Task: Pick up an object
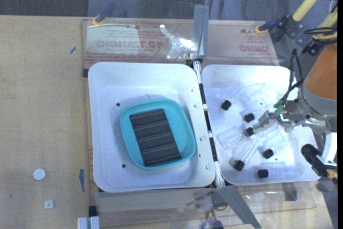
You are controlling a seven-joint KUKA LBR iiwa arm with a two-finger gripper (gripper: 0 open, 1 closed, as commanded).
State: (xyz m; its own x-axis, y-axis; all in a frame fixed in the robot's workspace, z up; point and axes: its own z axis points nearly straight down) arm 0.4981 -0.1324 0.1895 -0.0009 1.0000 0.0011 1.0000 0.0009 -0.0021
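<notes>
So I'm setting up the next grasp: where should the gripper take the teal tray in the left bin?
Probably the teal tray by its raised rim, from above, one finger inside and one outside. It lies flat in the left bin, too broad to span; its near-right edge faces the gripper.

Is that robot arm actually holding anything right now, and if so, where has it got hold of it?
It cannot be told. The gripper is down in the right bin among clear vials with black caps, but the view is too blurred to show a hold.
</notes>
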